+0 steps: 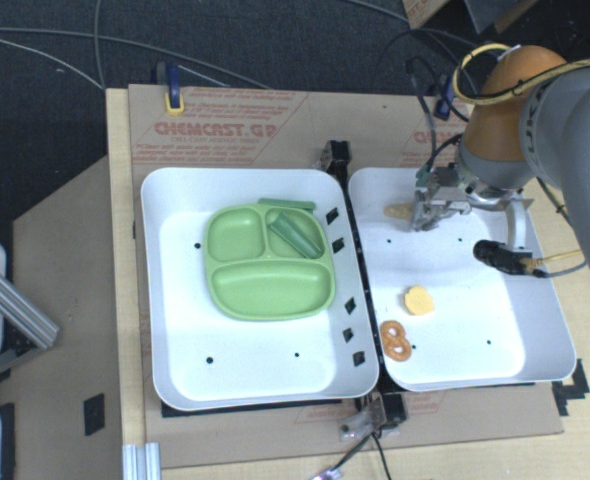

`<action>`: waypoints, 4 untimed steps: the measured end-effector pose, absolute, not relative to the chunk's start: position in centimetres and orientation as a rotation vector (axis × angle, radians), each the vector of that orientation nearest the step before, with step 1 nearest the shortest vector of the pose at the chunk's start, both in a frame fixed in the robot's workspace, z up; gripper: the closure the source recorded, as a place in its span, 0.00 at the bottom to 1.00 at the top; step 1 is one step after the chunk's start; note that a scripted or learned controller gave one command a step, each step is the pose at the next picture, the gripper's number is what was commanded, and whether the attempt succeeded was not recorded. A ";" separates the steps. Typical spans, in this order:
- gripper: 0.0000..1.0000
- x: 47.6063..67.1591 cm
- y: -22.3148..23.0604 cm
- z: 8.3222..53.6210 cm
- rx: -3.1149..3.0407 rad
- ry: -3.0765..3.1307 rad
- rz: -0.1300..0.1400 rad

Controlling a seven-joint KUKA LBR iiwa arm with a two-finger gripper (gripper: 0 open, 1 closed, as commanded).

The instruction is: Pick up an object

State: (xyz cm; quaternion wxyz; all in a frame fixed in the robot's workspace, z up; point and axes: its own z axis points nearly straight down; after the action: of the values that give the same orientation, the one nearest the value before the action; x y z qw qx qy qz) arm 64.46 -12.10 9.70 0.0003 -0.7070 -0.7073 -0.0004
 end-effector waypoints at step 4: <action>1.00 65.4 -6.4 28.5 -2.215 -2.227 -0.004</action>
State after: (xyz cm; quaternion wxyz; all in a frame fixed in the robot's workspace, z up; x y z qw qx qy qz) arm 65.35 -6.41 28.48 0.0003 -0.7050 -0.7092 -0.0011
